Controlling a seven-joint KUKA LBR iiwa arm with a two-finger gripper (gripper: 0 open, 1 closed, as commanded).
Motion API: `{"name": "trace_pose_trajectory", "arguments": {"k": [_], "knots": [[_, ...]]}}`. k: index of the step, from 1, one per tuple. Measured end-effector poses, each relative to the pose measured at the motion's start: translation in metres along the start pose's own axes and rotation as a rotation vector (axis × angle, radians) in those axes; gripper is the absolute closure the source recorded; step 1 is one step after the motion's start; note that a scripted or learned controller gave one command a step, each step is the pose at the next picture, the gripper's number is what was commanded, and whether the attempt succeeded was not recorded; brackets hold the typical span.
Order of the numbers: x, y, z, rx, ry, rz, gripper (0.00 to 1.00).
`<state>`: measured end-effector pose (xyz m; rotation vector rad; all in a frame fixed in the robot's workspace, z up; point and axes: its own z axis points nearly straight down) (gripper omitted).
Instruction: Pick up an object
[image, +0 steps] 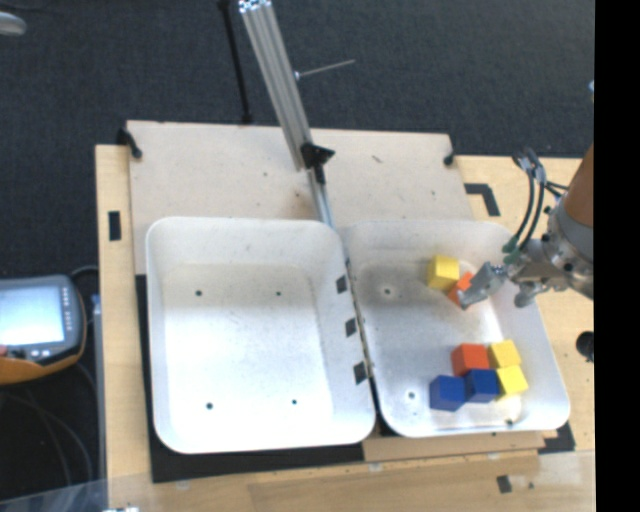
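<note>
In the right bin (400, 330) a yellow block (444, 271) lies near the back, with a small orange block (463, 291) touching its right side. My gripper (505, 286) hangs at the bin's right edge with its two fingers spread apart, so it is open. Its left finger (482, 281) sits right over the orange block and partly covers it. Nothing shows between the fingers. Near the bin's front right corner sits a cluster: an orange block (470, 357), two yellow blocks (505, 352) (513, 379) and two blue blocks (482, 384) (448, 392).
The left bin (250, 330) lies beside the right one, their walls meeting at the middle. A slanted metal rail (285, 90) runs from the top down to the bins' shared back corner. A small screen (35, 318) stands off the bench at left.
</note>
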<state>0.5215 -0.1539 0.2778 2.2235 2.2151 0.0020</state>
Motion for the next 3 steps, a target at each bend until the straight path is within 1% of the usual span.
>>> {"name": "trace_pose_trajectory", "arguments": {"k": [1,2,3], "knots": [[0.036,0.026,0.013,0.000,0.000,-0.009,0.00],[-0.014,0.063,0.108,0.007,-0.001,-0.001,0.00],[-0.019,0.111,0.157,0.001,-0.002,-0.003,0.00]]}}
